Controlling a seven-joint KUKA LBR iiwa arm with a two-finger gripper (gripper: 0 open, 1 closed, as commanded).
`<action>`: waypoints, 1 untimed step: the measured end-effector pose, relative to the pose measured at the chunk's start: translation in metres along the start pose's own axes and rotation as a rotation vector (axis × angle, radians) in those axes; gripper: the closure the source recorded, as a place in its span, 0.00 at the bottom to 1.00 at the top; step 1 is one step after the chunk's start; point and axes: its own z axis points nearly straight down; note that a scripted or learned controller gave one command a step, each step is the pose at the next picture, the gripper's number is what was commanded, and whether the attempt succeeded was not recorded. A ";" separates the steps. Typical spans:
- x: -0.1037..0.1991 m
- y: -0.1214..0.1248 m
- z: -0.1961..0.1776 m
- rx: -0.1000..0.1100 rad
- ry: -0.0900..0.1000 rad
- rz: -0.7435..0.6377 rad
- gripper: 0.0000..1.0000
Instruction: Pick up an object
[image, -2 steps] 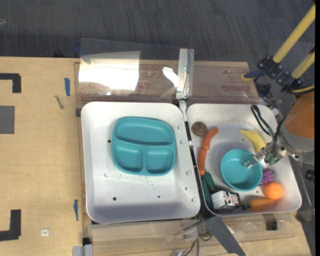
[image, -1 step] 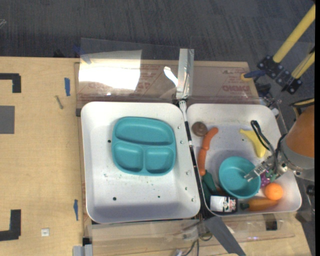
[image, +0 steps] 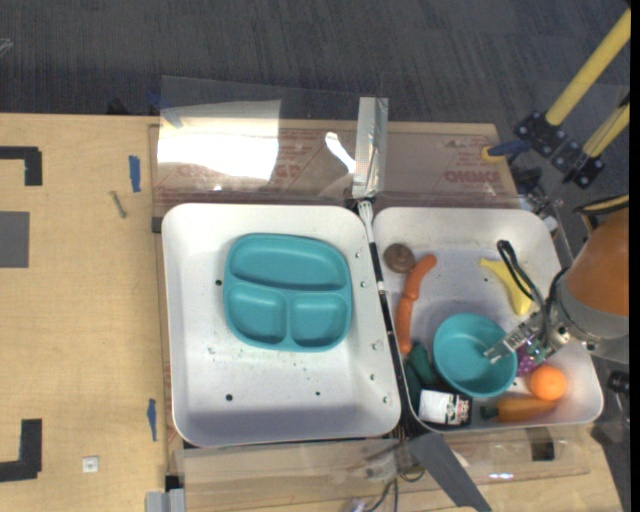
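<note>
Right bin (image: 470, 222): gripper (image: 512, 342), arm reaching from the right, is poised over the teal bowl's (image: 470, 356) rim; finger state cannot be told. Objects crowd this bin, the orange ball (image: 547, 383) alongside; a divided plate (image: 288, 291) occupies the left.

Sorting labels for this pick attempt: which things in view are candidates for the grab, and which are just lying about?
Job: gripper, teal bowl, orange ball, long carrot, banana, brown round piece.

Lying about: teal divided plate, left bin.
</note>
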 end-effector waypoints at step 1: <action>-0.003 0.072 0.005 0.015 0.013 0.158 1.00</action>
